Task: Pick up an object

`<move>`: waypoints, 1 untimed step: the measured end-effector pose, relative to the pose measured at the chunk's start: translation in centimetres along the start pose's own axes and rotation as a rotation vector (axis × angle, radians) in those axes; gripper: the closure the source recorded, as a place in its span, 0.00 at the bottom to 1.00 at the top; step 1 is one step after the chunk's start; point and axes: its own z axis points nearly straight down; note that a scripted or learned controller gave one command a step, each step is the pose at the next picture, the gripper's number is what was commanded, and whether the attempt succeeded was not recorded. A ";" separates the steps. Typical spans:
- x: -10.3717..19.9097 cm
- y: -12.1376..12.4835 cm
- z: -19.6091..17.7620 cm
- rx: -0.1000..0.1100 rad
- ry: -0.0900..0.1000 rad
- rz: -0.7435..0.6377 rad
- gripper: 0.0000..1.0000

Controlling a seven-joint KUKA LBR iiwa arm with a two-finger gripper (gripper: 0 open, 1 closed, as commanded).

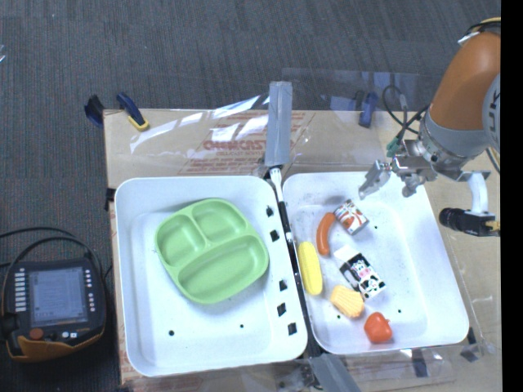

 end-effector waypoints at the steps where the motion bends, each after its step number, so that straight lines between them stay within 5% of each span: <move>1: 0.9 -0.5 12.7 -0.002 -0.001 -0.225 0.00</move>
